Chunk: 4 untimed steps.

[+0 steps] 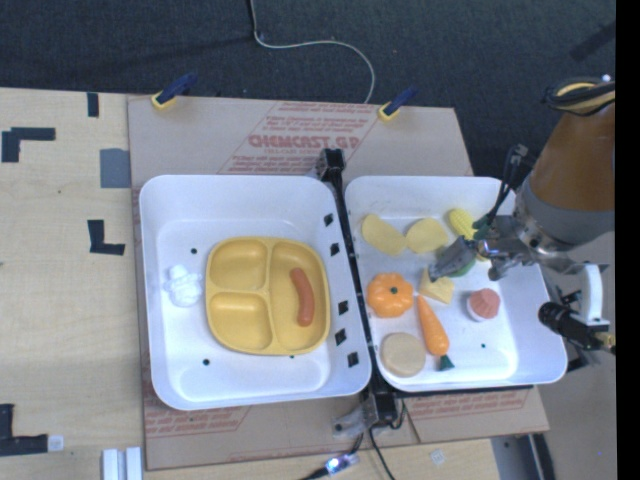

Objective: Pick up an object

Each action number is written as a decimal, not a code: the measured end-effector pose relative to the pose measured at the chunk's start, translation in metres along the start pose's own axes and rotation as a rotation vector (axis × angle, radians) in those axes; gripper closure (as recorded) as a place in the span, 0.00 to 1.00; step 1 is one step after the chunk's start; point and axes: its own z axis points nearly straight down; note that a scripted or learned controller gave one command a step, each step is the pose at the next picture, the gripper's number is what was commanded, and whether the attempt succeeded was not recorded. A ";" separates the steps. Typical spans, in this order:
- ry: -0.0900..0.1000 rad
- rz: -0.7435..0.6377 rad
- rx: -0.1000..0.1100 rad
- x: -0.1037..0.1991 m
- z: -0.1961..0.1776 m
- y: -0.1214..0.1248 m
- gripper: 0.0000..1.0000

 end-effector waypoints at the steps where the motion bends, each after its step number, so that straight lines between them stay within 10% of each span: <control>1: 0.004 -0.008 0.006 0.098 0.026 -0.033 0.00; 2: -0.001 0.002 -0.002 0.061 -0.005 -0.032 0.00; 3: 0.001 -0.007 -0.008 0.121 -0.086 -0.031 0.00; 4: -0.001 -0.002 0.001 0.119 -0.091 -0.032 1.00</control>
